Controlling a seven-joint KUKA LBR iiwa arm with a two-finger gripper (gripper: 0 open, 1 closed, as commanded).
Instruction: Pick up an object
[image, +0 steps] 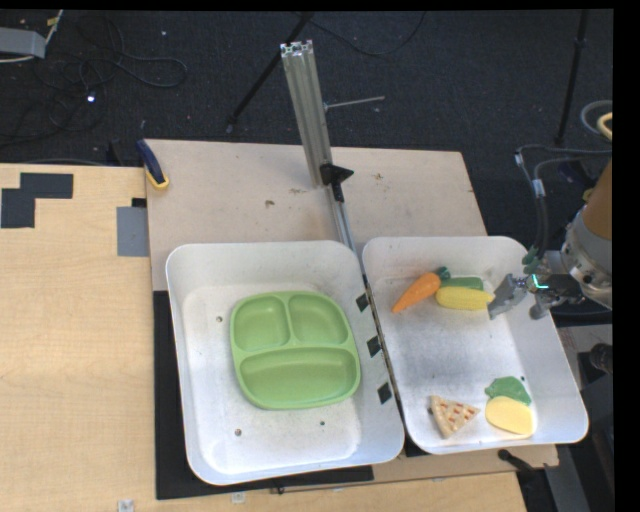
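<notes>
Reaching in from the right, the gripper (515, 297) hangs over the right rim of the right bin (452, 345), its fingers (503, 298) pointing left toward the toy corn cob (463, 296). Nothing is seen between the fingers; how far apart they stand I cannot tell, since they are small and partly blurred. The corn cob lies in the upper part of the right bin, just beside the fingertips, and its left end touches or nearly touches the toy carrot (417, 291), which lies tilted with its tip down-left toward the bin's left wall.

Near the lower right corner of the same bin sit a toy pizza slice (453, 415) and, just to its right, a yellow fruit with a green leaf (510, 408), perhaps a lemon or mango; both are close to the bin's lower rim. Open white floor lies in the middle of that bin, well apart from all four toys.

In the left bin (200, 300), a green divided plate (295, 349) rests at the centre, with bare floor around it on every side. Between the bins, an aluminium post (308, 110) rises from the bench (420, 190).
</notes>
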